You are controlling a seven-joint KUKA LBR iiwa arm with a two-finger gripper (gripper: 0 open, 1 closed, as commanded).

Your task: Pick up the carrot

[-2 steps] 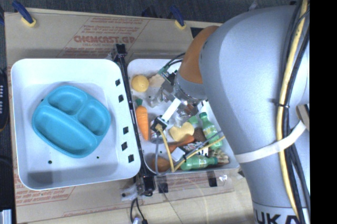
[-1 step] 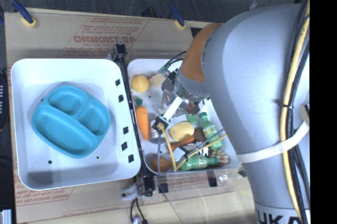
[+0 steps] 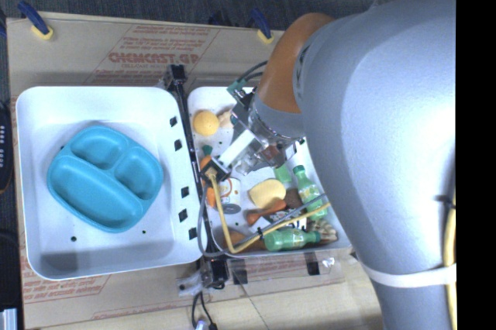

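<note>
the carrot (image 3: 204, 163) shows as a small orange sliver inside the right bin (image 3: 200, 97), pressed against that bin's wall on the side facing the neighbouring bin, about halfway along that wall. a speck of green just beyond it, toward the bin's far end, looks like its leafy top, so its long axis probably runs along the wall; too little shows to be sure. the gripper (image 3: 257, 154) hangs over the middle of the same bin, so the carrot lies from it toward that dividing wall and very slightly toward the bin's near end. whether the gripper is wide or narrow cannot be told, since the wrist and arm cover it, and nothing can be seen held in it. the wall leaves little room on 1 side of the carrot, which is likely the awkward part of the coming grasp. the carrot looks smooth and tapered. also in the bin are a round, matte yellow fruit (image 3: 205, 122) at the far end, a soft-edged yellow lump (image 3: 267, 193) near the middle, and 2 glossy green bottles (image 3: 293, 241) toward the near end.
</note>
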